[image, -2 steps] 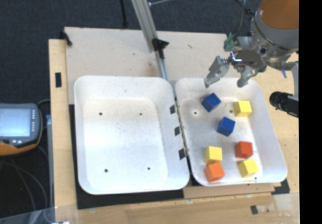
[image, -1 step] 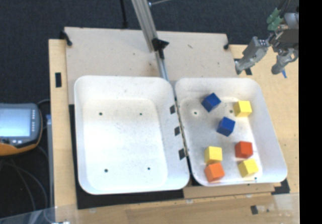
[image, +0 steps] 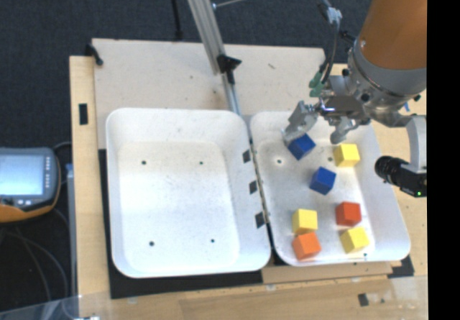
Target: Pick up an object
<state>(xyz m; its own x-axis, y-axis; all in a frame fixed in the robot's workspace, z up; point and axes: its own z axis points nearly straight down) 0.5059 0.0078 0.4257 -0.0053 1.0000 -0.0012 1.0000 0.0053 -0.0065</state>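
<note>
My counter (image: 165, 74) is pale wood with a lighter board on top. Two shallow white bins sit on it side by side, touching: the left bin (image: 180, 193) and the right bin (image: 384, 229).

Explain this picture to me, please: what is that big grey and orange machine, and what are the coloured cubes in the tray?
It is a robot arm, seen by one camera fixed above a bench and looking down at a slant; the arm reaches in from the right. At its end is a claw with two fingers, spread apart over the right bin. That bin holds seven small cubes: two blue, three yellow, two orange-red. One finger sits just above a blue cube, but nothing is held between the fingers. The left bin sits alongside. The arm's job is to pick up one object.
</note>
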